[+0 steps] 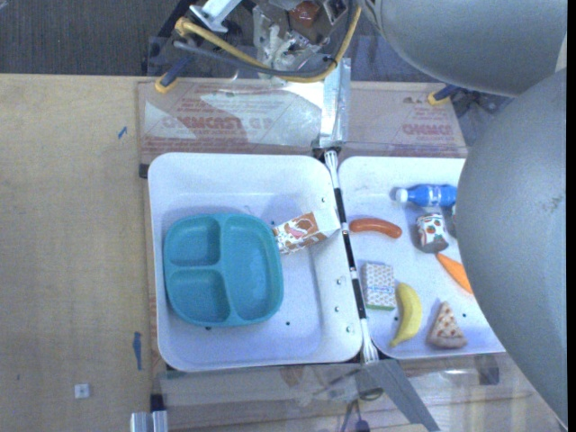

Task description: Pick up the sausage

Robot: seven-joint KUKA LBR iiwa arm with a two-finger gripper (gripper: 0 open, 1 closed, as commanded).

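Observation:
The sausage (375, 228) is a reddish-orange link lying flat at the left side of the right bin (369, 180), close to the divider between the bins. My gripper (292, 25) hangs high near the top of the view, above the far edge of the bench and well beyond the left bin (171, 180). It is far from the sausage. Cables and housing crowd around it.
The right bin also holds a blue bottle (425, 195), a dark round toy (431, 232), a carrot (454, 273), a patterned block (378, 284), a banana (407, 313) and a pizza slice (445, 327). The left bin holds a teal divided plate (221, 268) and a small carton (298, 232). The grey arm (522, 196) covers the right side.

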